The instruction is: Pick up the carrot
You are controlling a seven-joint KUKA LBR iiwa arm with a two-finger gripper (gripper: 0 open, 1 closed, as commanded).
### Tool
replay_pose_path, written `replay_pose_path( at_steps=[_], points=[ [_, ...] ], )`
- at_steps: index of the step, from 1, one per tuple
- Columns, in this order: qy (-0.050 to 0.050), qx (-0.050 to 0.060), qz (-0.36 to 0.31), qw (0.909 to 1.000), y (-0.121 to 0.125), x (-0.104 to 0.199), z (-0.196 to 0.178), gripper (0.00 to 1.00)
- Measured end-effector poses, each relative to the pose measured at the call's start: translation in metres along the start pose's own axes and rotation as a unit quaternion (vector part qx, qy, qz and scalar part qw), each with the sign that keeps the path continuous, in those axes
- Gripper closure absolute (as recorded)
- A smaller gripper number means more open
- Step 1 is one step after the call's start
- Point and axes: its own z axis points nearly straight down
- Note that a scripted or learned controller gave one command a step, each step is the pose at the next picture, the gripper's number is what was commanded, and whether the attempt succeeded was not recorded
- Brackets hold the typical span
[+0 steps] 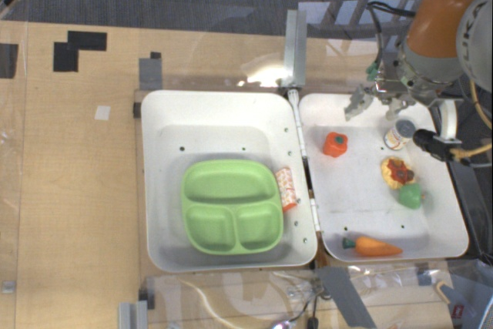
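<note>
Carrot (373, 246) at right bin's near edge, well apart from spread, empty end effector (371, 102).

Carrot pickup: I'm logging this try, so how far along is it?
Nothing looks done yet. The carrot lies flat against the near wall of the right bin, untouched. The gripper hangs over that bin's far end, near the small can, holding nothing. Left to do: travel across the bin to the carrot, descend, grasp and lift.

Arm (451, 19) cut off at right edge; small can (397, 136) label unreadable.
</note>
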Motion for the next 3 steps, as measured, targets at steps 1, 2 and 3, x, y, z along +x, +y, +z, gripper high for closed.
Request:
replay_pose_path(
  at_steps=[1, 2, 3],
  points=[
    [0.0, 0.0, -0.003, 1.0, 0.002, 0.002, -0.009, 1.0],
    [0.0, -0.001, 0.089, 0.996, -0.08, 0.05, -0.095, 1.0],
    [-0.001, 0.001, 0.39, 0.9208, -0.102, 0.086, -0.1, 1.0]
  ],
)
